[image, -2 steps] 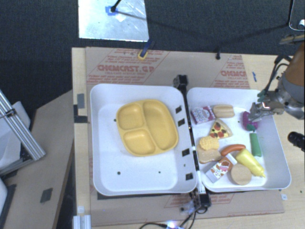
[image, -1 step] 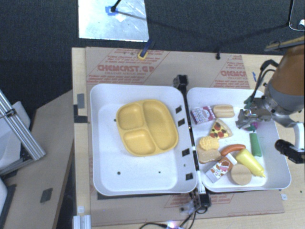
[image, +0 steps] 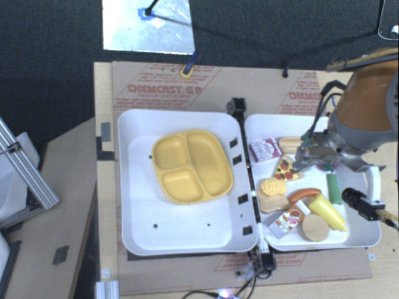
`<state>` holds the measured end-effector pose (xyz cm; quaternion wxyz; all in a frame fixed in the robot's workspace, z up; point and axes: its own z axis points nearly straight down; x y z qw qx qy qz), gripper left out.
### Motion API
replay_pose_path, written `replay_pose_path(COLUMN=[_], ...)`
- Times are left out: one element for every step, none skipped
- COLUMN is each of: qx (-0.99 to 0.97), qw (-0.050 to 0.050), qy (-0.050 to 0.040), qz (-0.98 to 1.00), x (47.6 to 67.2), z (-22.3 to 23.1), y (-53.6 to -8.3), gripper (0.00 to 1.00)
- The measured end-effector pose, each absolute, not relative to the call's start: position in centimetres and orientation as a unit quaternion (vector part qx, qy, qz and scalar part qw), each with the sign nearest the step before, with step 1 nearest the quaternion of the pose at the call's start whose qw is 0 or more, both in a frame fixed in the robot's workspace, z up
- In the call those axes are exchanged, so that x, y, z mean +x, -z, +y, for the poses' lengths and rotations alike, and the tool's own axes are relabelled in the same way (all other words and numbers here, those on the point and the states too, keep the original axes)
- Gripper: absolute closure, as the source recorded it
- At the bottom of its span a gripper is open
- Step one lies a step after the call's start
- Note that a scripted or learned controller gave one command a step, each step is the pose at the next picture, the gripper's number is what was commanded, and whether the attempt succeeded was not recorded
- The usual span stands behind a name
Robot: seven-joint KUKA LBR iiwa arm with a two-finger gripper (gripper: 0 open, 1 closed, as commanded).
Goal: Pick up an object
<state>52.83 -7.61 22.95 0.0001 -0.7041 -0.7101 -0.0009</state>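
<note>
Two shallow white bins sit side by side: the left bin [image: 134, 229] contains a yellow three-compartment plastic tray [image: 190, 166], and the right bin [image: 368, 232] contains assorted toy food. My gripper [image: 307, 159] hangs over the right bin, just above a pizza-slice toy [image: 285, 169] beside a pink-and-white packet [image: 264, 149]. I cannot tell whether my fingers are apart or together.

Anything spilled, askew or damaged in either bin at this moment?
Nothing stands out. The yellow divided tray lies flat in the left bin, slightly rotated. The toy foods sit jumbled but inside the right bin, with the gripper low over them.
</note>
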Motion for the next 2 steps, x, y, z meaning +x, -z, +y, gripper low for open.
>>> replay_pose_path(qx=[-0.704,-0.706], qw=[0.0,-0.001], qy=[0.0007,0.0008], qz=[-0.71,-0.708], x=[52.3,53.7], z=[-4.3,-5.0], y=[-22.0,-21.6], gripper=[1.0,1.0])
